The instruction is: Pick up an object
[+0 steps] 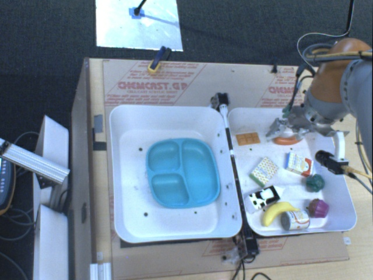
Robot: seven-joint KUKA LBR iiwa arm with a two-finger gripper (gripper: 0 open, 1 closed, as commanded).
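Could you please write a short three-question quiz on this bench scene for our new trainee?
1. True or false: the blue divided tray lies in the right bin.
2. Multiple choice: which thing lies nearest the gripper? A) the banana B) the orange carrot-like piece C) the purple cup-like toy
3. Fill the gap: the can lies on its side right next to the ____.

Key:
1. False; the tray lies in the left bin.
2. B; it lies just under the gripper, at the right bin's far end.
3. Banana.
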